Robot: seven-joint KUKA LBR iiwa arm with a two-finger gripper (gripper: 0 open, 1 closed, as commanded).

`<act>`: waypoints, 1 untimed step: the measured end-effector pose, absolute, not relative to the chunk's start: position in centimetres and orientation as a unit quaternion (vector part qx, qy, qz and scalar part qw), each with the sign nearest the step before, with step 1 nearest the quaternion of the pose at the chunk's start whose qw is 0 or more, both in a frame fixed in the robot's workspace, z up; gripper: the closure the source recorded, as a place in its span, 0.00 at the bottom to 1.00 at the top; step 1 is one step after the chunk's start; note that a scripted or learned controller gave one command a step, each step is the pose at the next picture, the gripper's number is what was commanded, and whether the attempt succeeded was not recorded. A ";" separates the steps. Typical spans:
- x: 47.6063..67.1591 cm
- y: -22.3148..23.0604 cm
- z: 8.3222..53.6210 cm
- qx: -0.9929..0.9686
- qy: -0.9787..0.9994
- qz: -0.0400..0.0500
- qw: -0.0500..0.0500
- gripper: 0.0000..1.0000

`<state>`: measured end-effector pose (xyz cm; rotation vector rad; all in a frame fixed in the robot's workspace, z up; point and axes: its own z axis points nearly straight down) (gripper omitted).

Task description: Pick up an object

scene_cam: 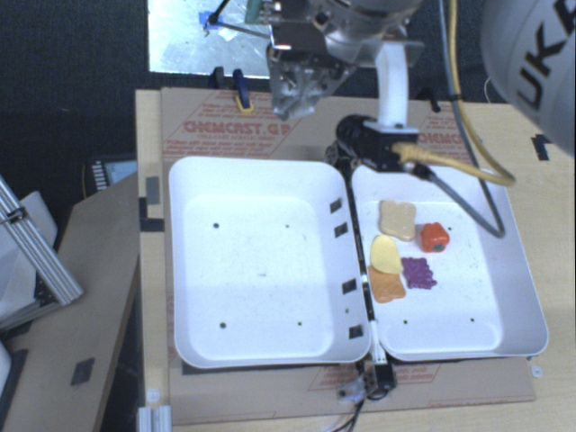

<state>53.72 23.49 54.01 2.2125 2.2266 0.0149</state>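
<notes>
Two white bins [252, 268] on a cardboard-topped bench [225, 129]

A single fixed camera looks down on the bench [216, 129] from above and from the front, tilted so the far edge sits high in the picture and the near edge low. It stands far enough back to take in both white bins whole: the left bin [184, 241] lies below and to the left of the gripper [297, 93], the right bin [504, 286] below and to its right. The gripper hangs near the top of the view, over the bench's far strip beyond the bins, and looks large because it is closer to the lens. The arm [531, 43] crowds the upper right corner, nearest of all.
</notes>
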 end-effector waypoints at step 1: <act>53.8 23.4 53.5 0.705 0.709 0.001 0.000 0.00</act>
